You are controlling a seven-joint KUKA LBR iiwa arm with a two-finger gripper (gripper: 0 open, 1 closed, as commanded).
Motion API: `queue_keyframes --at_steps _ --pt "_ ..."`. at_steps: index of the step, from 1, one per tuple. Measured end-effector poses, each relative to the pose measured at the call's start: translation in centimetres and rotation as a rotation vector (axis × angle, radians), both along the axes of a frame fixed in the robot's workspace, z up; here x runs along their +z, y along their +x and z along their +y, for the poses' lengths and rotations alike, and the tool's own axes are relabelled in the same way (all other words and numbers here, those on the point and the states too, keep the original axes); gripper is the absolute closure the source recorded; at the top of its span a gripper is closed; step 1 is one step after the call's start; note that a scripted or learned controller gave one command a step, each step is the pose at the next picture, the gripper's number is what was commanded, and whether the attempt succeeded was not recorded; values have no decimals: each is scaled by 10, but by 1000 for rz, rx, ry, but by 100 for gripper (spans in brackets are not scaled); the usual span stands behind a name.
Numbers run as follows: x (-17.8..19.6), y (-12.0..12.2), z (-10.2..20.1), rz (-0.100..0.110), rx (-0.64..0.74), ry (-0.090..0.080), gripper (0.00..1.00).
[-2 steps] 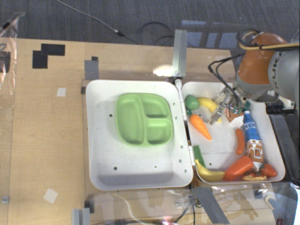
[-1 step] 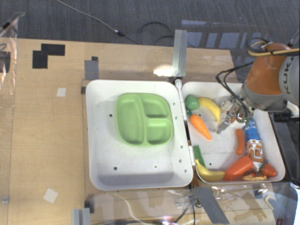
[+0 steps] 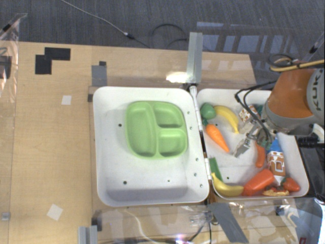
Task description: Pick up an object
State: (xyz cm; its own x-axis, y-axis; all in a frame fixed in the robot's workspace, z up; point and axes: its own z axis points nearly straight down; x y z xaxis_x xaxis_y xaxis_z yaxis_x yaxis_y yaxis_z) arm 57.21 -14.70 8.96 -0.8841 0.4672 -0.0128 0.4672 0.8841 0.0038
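My gripper [image 3: 246,145] hangs over the middle of the right bin [image 3: 238,171], its fingers apart and nothing between them. Just left of it lies an orange carrot [image 3: 217,137]. A yellow banana [image 3: 227,117] and a green round piece [image 3: 206,111] lie at the bin's far left. Another banana [image 3: 226,187] rests along the near edge beside a red-orange pepper [image 3: 260,181]. A blue-and-white carton [image 3: 276,159] and a thin orange piece [image 3: 260,156] lie to the right of the fingers, partly under the arm.
The left bin [image 3: 111,182] holds a green divided plate [image 3: 155,129]. A metal post [image 3: 194,60] stands behind the bins' shared wall. Cables run around the arm's orange band [image 3: 289,93] at the right.
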Motion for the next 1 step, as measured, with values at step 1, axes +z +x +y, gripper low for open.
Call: queue_keyframes --at_steps 1 --pt "0 -7 46 -1 -190 3 0"
